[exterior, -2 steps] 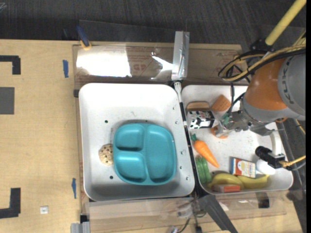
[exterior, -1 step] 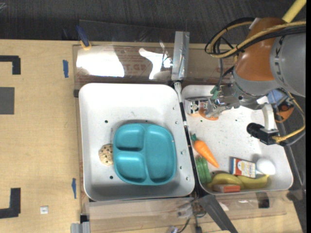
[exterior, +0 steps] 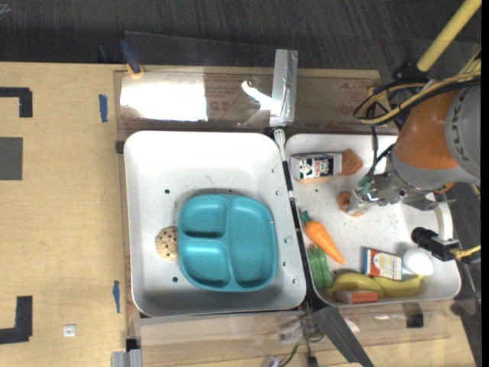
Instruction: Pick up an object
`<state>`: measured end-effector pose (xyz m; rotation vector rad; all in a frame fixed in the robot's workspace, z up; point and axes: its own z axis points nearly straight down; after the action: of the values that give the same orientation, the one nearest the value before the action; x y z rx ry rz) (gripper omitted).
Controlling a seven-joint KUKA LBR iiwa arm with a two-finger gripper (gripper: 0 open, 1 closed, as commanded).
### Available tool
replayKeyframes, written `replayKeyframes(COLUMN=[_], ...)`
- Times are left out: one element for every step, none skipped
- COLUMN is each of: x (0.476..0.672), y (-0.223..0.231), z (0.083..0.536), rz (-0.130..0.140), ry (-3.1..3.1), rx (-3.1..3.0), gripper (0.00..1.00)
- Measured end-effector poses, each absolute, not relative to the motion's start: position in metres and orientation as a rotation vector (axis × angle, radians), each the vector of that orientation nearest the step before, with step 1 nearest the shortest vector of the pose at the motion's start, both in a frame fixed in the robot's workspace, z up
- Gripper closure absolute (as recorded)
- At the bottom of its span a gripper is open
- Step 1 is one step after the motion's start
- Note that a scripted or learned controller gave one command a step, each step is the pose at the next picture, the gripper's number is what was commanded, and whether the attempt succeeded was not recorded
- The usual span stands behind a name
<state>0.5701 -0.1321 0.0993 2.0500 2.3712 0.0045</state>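
My gripper (exterior: 364, 196) hangs low over the middle of the right bin (exterior: 397, 219), under the grey arm with the orange band. Just left of it lies a small orange-brown piece (exterior: 346, 200), touching or nearly touching the gripper's tip. A small black-and-white carton (exterior: 317, 167) and a tan wedge (exterior: 351, 162) lie at the bin's back. A carrot (exterior: 322, 238) lies by the left wall. Along the front are a green item (exterior: 317, 266), a banana (exterior: 374, 284), an orange-and-white carton (exterior: 380, 264) and a white egg (exterior: 419, 264).
The left bin (exterior: 153, 167) holds a teal divided plate (exterior: 228, 240) with a cookie (exterior: 166, 242) beside its left edge. A metal divider post (exterior: 283, 86) stands behind the bins. Yellow and black cables (exterior: 397, 94) run at the back right.
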Motion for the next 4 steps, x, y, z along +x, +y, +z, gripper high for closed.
replayKeyframes(x=[0.583, 0.607, 0.632, 0.632], y=[-0.051, 0.047, -0.056, -0.051], z=[0.189, 0.185, 0.208, 0.207], rz=[0.013, 0.008, 0.000, 0.002], ry=[2.417, 2.557, 2.524, 2.532], rx=[1.996, 1.822, 1.861, 1.854], gripper=[1.00, 1.00, 1.00, 0.00])
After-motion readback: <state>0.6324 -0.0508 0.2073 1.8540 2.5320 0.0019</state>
